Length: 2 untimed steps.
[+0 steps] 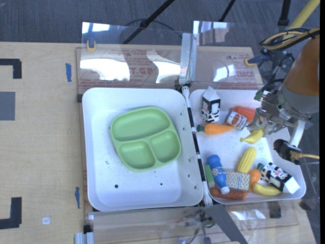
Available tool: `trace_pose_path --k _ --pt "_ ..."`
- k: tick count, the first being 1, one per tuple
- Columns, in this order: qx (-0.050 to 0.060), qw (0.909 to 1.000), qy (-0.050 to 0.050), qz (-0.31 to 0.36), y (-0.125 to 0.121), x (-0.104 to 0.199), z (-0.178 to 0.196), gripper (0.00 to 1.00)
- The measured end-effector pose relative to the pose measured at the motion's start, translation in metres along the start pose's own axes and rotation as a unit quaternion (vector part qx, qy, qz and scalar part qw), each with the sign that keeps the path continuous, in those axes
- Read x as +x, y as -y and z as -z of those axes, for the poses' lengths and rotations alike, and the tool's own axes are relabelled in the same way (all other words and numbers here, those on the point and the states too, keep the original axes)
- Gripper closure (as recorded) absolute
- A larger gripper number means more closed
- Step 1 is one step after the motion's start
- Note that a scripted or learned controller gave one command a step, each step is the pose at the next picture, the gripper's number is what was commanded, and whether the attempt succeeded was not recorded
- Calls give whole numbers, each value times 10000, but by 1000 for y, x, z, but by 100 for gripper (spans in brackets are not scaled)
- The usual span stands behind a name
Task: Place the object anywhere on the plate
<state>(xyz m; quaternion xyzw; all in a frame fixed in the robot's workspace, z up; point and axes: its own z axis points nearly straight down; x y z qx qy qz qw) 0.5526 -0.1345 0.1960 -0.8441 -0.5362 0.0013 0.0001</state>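
A green three-section plate (145, 138) lies in the left white bin (96, 151). My gripper (263, 125) hangs over the right side of the right bin (297, 193), below the arm's grey wrist. A small yellow banana (252, 135) sticks out leftward from between its fingertips, and the gripper is shut on it. The banana sits just right of the carrot (218, 129) and above the corn cob (247, 159).
The right bin also holds a milk carton (210, 105), a red can (236, 118), a blue bottle (217, 171), a cow-print carton (274, 174), a second banana (265, 189) and a patterned packet (236, 180). A ridge (192, 136) divides the bins.
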Motion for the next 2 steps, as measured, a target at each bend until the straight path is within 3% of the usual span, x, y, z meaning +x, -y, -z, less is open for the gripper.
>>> trace_pose_path --k 1,2 --pt "21 9995 -8 -307 30 73 -12 100" --pt "-7 10000 -8 -37 33 151 -12 100"
